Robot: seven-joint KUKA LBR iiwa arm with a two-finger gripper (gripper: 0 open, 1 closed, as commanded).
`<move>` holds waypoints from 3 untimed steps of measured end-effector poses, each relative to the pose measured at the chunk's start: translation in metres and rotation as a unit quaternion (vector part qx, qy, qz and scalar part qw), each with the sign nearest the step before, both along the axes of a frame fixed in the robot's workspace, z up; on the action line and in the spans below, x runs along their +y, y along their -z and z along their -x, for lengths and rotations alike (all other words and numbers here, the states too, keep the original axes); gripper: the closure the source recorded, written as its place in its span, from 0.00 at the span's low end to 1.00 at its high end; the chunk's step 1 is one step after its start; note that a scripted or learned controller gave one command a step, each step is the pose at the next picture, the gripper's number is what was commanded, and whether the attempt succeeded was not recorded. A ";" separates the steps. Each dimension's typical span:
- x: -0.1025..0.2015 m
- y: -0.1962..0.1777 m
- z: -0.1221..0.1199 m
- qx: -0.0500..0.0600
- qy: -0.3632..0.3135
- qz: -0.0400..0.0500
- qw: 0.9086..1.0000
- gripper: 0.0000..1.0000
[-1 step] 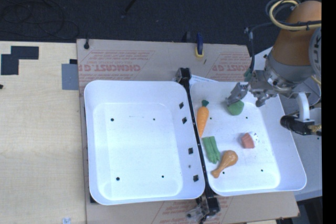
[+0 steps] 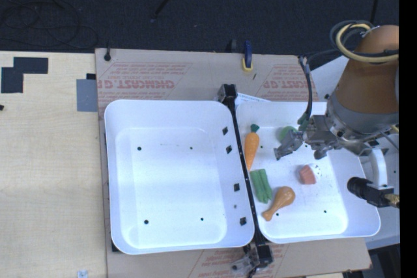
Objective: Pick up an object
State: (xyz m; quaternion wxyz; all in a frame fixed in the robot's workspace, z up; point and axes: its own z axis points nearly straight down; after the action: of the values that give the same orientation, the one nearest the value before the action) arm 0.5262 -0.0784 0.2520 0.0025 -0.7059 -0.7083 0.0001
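Observation:
My gripper (image 2: pixel 300 153) hangs over the right bin (image 2: pixel 339 226), its two dark fingers spread apart and open with nothing between them. A small green object (image 2: pixel 287 134) lies just beside the left finger (image 2: pixel 281 152), partly hidden by it. Just below the fingertips sits a pink-red piece (image 2: pixel 307 174). At the bin's left side an orange carrot (image 2: pixel 251 148) lies along the wall. Below it are a green bean-like piece (image 2: pixel 262 185) and a tan chicken drumstick (image 2: pixel 279 202).
The left bin (image 2: pixel 124 140) stands beside the right one, with a black divider clip strip (image 2: pixel 236 159) where they meet. Both rest on a cardboard sheet (image 2: pixel 163 78) on the wooden bench. The grey and orange arm (image 2: pixel 368 81) overhangs the right bin's far right.

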 end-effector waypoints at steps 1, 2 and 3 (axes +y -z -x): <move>0.069 -0.030 0.010 -0.002 -0.002 0.000 1.000 0.00; -0.055 -0.142 -0.032 -0.008 0.006 0.006 1.000 0.00; -0.048 -0.145 -0.031 0.000 0.001 0.002 1.000 1.00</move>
State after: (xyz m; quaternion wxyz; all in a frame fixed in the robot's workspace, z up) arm 0.5572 -0.1269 0.3971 0.0008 -0.7064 -0.7078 0.0016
